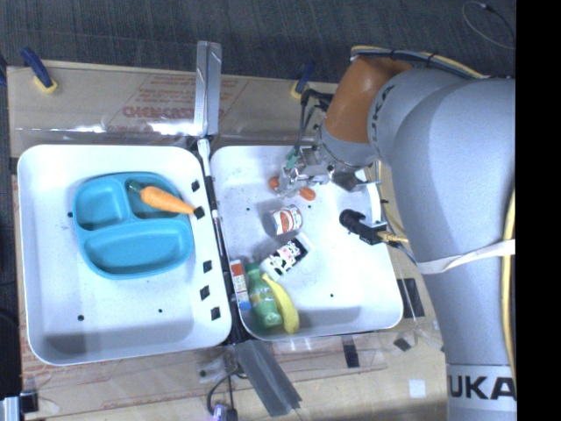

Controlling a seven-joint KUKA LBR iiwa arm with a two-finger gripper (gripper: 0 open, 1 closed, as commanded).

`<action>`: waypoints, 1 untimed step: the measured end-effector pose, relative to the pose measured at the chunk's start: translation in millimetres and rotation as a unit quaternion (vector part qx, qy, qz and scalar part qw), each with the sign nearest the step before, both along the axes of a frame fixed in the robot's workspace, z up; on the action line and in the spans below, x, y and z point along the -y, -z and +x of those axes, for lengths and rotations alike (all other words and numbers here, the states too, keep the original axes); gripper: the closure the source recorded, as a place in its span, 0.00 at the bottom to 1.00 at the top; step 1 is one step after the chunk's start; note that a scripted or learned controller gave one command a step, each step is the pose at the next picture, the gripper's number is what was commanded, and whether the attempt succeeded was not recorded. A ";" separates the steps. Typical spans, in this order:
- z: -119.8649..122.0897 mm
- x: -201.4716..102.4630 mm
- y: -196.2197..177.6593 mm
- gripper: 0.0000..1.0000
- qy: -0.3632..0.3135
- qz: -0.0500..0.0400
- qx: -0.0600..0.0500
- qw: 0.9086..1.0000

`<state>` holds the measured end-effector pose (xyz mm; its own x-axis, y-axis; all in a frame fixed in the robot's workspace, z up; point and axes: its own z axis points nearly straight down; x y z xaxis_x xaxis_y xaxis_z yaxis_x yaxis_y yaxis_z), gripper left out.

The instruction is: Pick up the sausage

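The left bin holds a blue plate with three compartments. A carrot lies across the plate's upper right compartment, its tip reaching past the rim toward the wall between the bins.

The right bin holds the rest. The gripper is low over its upper part, near the back wall. The sausage lies right there under it: a reddish end shows on each side of the gripper, and the middle is hidden. Whether the gripper is released or grasping the sausage cannot be told from this view. Just below, a can lies tilted, apart from the sausage. Below that is a black-and-white carton. In the lower left corner a banana, a green bottle and a narrow red-and-white box lie packed together, the box against the bin's left wall.

The grey arm comes in from the right and covers the right bin's right edge. Both bins sit on a brown bench, with a blue clamp at its upper left. Dark floor lies beyond the bench.
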<state>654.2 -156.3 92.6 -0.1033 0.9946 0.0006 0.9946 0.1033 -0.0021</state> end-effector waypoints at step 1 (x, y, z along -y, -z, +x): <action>0.0 0.0 0.0 0.00 0.000 0.000 0.000 1.000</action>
